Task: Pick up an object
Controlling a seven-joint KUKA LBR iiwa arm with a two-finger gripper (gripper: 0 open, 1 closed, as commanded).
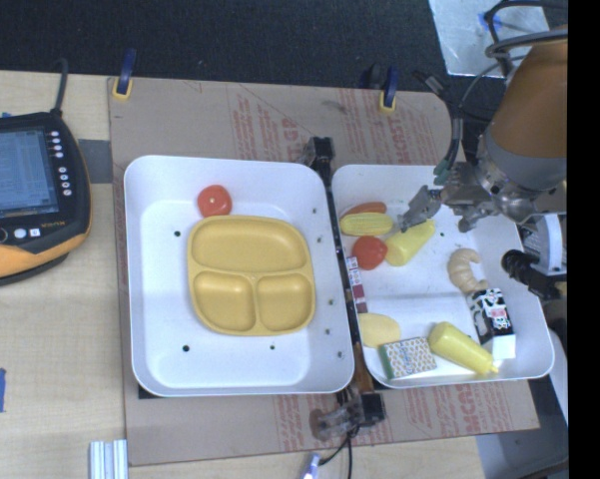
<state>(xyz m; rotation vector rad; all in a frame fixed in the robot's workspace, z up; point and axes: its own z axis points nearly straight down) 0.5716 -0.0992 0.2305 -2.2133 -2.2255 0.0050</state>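
Hovering tool (416, 215), grip state unclear, just above a short, blunt yellow piece (408, 244); right bin (539, 362).

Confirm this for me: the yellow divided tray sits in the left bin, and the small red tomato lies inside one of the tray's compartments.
Not quite. The yellow divided tray does sit in the left bin, but the small red tomato lies on the bin floor just beyond the tray's far left corner, not inside a compartment. The camera view shows it.

We're looking at a robotics lab: a teach pendant (25, 193) on the desk (50, 367), cardboard sheet (270, 118) clamped down, two white bins (155, 267).
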